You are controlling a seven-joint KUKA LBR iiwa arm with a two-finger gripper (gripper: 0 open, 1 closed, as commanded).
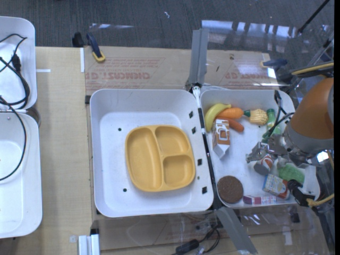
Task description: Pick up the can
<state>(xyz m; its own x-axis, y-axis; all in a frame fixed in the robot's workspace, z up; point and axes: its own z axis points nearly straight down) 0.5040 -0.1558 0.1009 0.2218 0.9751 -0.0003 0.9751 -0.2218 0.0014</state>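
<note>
A table seen from above carries two shallow white bins side by side. At the near edge of the right bin (pixel 239 95) stands the can (pixel 230 189), upright with its round brown top showing, in the near-left corner beside a small pink packet (pixel 254 199). Mid-bin, toward the right wall, the gripper (pixel 261 157) sits low among packets; whether it is apart or together cannot be told. This looks like the reach step: next it likely must shift toward the can. Farther back lie a carton (pixel 221 137), a banana (pixel 214 113) and a carrot (pixel 231 112). The left bin (pixel 106 158) holds a yellow divided plate (pixel 159 157). Beyond, cardboard (pixel 143 68) shows mirrored red lettering, not clearly readable
</note>
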